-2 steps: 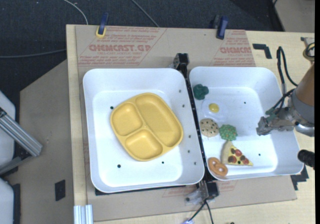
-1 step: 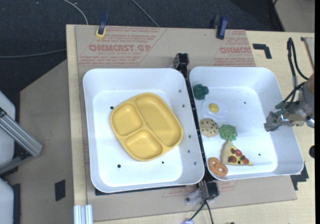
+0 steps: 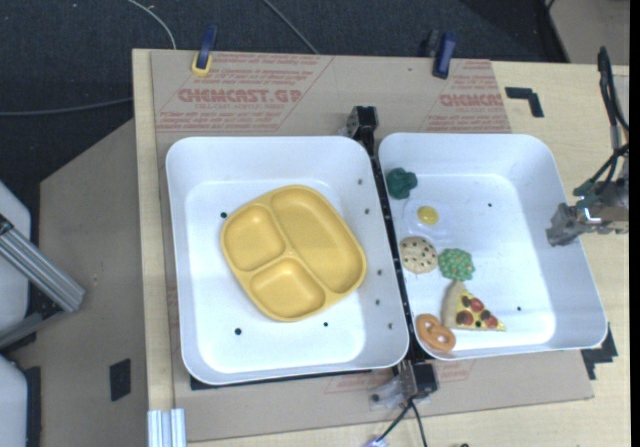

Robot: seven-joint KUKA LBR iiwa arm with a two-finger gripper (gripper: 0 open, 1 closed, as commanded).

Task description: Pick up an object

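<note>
Two shallow white plastic bins sit side by side on a brown cardboard-covered bench (image 3: 300, 85). The left bin (image 3: 195, 185) holds one thing — a yellow plastic divided plate (image 3: 292, 252) with three compartments, lying flat and turned at a slant near the bin's middle.

The right bin (image 3: 520, 195) holds six small toy foods, all gathered toward its 9 o'clock and 7 o'clock side, close to the wall shared with the other bin. At about 10 o'clock lies a dark green lumpy toy (image 3: 402, 181). Below it, toward the bin's centre-left, is a small yellow round piece (image 3: 428, 216). Next comes a tan round cookie with dark specks (image 3: 417, 255), and just beside it at its 3 o'clock a light green broccoli-like floret (image 3: 456, 262). Toward 6 o'clock lies a pizza slice toy with red toppings (image 3: 472, 311), and at its 8 o'clock, by the bin's lower-left corner, an orange ring-shaped doughnut (image 3: 436, 333).

Count: two bins, one plate, six toy foods, one of each kind.

The grey two-finger gripper (image 3: 563, 227) is at the right bin's 3 o'clock rim, well apart from the toys; nothing is seen between its fingers, and whether they are spread or closed cannot be made out.

Two blue clamps (image 3: 443, 53) grip the bench's far edge.
</note>
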